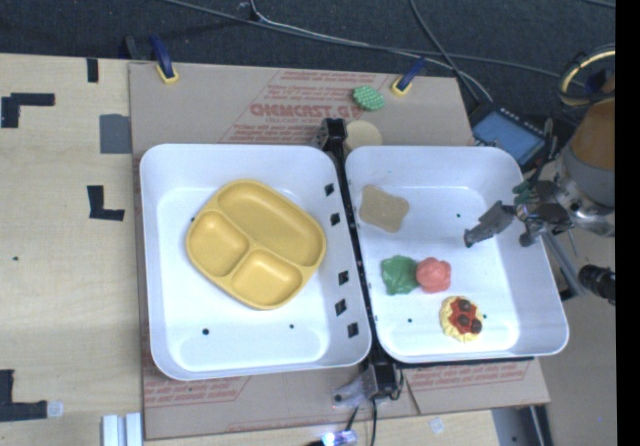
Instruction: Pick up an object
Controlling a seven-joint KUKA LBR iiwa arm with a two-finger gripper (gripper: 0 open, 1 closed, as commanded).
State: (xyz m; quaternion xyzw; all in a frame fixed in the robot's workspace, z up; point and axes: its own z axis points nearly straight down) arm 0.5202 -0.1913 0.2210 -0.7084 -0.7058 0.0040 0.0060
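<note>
Camera view: we hover our gripper (505, 224) over the right bin (530, 334), jaws apart and empty, because the broccoli (398, 274), tomato (434, 275), pizza (462, 319) and bread (383, 209) lie below.

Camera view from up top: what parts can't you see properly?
- End effector: small and dark, open or shut unclear.
- Arm: cut off by the right edge.
- Green thing on the cardboard behind the bins: too small to identify.
- Toppings on the yellow toy food: too tiny to name.
</note>
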